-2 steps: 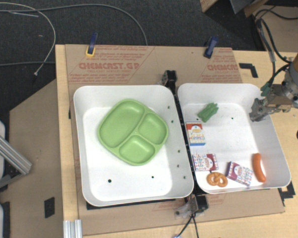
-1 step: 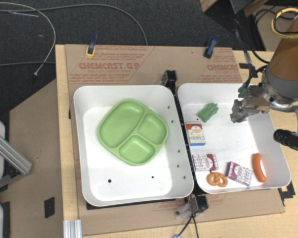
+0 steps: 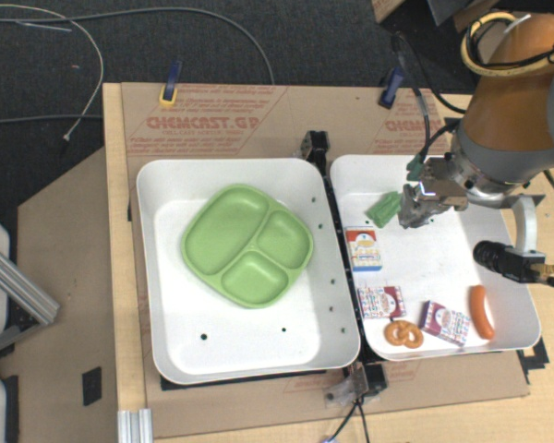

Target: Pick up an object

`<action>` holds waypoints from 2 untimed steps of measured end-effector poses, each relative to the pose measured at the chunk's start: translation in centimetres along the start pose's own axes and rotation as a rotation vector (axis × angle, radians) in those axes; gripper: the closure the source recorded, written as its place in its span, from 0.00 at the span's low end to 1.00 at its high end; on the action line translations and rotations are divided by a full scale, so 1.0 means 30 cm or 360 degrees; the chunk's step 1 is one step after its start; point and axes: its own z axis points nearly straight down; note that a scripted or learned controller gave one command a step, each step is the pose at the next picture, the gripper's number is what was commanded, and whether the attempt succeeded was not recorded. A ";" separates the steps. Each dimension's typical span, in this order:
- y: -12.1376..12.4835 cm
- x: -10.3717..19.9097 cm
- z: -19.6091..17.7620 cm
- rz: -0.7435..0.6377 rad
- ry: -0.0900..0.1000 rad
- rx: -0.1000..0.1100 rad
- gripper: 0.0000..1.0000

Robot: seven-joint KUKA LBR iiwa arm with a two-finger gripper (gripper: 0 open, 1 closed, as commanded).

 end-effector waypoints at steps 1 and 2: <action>0.002 0.151 0.003 0.0002 -0.0002 0.0001 1.00; -0.003 0.303 0.060 0.0002 -0.0002 0.0005 1.00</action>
